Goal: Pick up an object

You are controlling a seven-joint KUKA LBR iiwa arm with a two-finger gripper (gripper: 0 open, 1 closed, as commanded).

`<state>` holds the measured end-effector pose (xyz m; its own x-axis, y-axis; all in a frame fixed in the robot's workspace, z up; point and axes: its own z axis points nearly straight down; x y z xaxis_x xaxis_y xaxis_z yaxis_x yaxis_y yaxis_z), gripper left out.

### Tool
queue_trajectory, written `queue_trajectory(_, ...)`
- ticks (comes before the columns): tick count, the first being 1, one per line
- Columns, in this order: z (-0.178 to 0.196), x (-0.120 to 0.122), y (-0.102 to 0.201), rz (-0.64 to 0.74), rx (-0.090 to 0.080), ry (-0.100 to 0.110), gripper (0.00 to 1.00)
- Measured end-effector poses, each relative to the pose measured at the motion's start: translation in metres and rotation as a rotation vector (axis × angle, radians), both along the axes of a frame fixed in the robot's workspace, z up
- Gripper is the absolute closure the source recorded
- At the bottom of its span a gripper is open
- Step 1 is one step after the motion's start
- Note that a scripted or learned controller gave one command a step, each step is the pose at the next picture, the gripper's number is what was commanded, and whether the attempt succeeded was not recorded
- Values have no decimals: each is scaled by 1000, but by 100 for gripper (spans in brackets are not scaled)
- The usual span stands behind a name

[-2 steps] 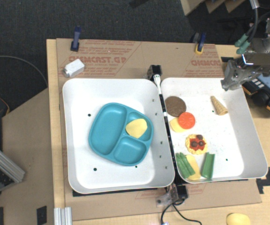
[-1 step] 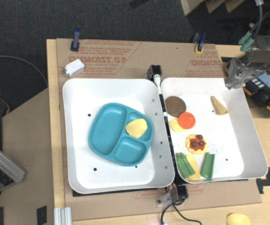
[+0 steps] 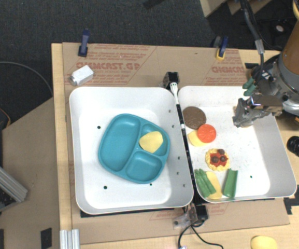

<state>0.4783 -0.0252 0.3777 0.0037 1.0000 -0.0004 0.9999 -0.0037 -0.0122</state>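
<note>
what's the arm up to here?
The gripper hangs over the right bin, toward its far right part, with nothing visibly between its fingers. The toy food sits to its left and nearer the camera: brown disc, orange piece, small pizza, green sticks. The left bin holds a teal tray with a yellow piece on it.

Cardboard-topped bench (image 3: 139,61) bears two white bins (image 3: 87,154) (image 3: 273,165) side by side, small white block (image 3: 82,75) near back-left corner.

Divided plate (image 3: 119,148) in left bin (image 3: 82,139); toy foods (image 3: 207,133) in right bin (image 3: 266,160)
</note>
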Motion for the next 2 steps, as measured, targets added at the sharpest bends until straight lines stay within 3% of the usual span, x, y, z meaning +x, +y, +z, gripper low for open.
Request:
queue_trajectory(1,167,1,-10,4,-1,-34,100)
queue_trajectory(2,31,0,-22,0,0,1,100)
